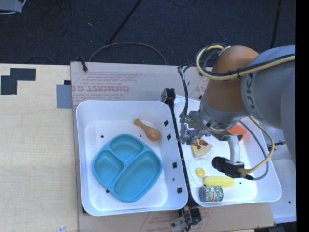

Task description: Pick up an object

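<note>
My gripper (192,131) hangs over the left part of the right bin (270,190), close to the wall between the two bins. Just below and right of it lies a toy pizza slice (201,147). Nearer the front of that bin are a fried egg (200,171), a yellow corn cob (218,181) and a small green can (211,194). An orange thing (237,129) peeks out from behind the wrist, mostly hidden by the arm. I see nothing held in the gripper.
The left bin (87,129) holds a blue divided plate (127,167) and a toy chicken drumstick (147,128) near its back. The arm covers the back of the right bin. Bare wooden bench (34,153) lies to the left.
</note>
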Robot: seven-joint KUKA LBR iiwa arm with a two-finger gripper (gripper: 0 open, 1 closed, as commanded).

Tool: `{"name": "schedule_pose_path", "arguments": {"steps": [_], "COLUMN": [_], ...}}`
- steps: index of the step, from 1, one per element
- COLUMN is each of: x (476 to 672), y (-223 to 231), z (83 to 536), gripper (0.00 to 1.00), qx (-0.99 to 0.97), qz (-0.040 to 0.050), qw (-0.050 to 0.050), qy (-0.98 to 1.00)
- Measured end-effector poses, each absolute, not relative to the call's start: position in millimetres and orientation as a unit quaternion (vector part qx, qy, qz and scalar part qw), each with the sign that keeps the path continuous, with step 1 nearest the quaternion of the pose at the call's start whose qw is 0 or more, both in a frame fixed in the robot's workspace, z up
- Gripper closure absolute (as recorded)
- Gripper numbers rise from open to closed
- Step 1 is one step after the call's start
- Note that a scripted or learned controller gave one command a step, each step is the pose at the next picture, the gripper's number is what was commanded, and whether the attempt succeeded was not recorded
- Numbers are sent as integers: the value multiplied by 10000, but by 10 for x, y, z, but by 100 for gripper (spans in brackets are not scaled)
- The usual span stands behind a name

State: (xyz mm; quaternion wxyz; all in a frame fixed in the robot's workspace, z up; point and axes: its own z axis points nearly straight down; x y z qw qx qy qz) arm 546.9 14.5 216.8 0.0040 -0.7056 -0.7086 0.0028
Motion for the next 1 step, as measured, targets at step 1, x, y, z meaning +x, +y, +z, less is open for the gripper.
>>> {"name": "schedule_pose_path", "arguments": {"steps": [1], "x": [5637], "y": [696], "z": [2226], "gripper": [100], "qx": [-7053], "qz": [16], "qw": [25], "qy": [-7089]}}
